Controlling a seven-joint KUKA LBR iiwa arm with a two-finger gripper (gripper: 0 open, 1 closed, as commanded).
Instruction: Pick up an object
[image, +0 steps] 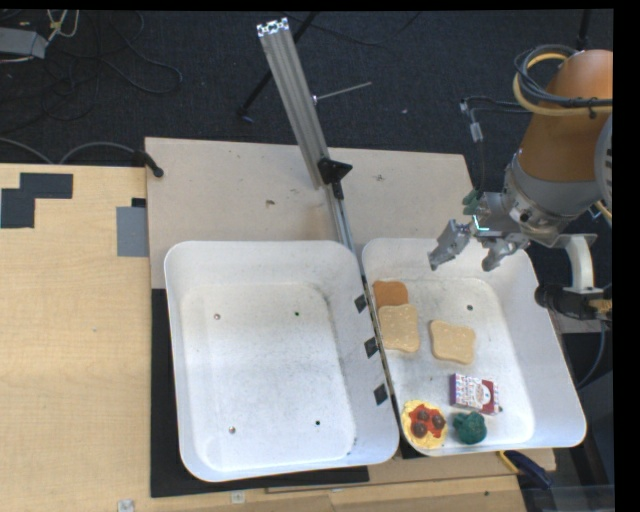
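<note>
A slanted aluminium rail (305, 118) rises behind my bench, ending at a black bracket (333, 172). To the side lies a pale wooden tabletop (70, 330) bearing grey patches (130, 228). Dark cables (60, 45) trail across the black floor.

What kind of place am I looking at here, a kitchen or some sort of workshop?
Most likely a robotics lab, not a kitchen. A grey and orange robot arm reaches over two shallow white plastic bins, the food pieces such as the tan bread-like slice look like toys, and loose black cables trail on dark carpet.

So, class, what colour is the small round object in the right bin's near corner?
Dark green, seen in the camera view.
</note>
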